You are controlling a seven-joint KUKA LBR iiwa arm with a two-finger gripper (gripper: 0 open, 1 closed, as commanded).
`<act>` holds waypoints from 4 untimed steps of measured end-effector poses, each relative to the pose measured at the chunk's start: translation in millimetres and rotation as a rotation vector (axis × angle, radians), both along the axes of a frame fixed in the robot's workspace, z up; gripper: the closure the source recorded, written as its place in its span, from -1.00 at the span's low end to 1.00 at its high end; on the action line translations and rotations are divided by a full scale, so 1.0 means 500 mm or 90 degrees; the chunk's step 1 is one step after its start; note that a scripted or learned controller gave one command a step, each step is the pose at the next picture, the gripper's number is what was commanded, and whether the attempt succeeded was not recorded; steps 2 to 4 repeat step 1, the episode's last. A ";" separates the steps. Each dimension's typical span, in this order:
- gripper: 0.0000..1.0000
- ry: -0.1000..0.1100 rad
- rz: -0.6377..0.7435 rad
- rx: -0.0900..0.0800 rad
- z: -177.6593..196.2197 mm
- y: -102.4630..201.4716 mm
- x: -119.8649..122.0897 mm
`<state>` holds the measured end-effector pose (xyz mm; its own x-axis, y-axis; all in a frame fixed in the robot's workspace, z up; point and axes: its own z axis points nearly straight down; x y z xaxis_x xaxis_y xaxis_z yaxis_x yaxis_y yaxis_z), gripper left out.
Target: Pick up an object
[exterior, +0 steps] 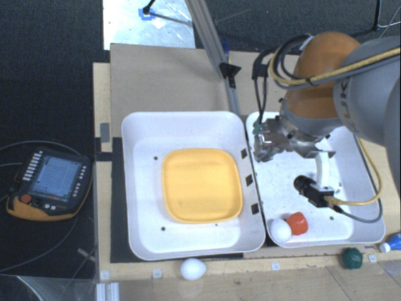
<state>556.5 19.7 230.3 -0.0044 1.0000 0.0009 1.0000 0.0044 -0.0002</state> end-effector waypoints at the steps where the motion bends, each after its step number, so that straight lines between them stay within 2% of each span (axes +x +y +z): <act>1: 1.00 -0.001 0.000 0.000 0.018 0.096 0.000; 4: 1.00 -0.001 0.000 0.000 0.018 0.096 0.000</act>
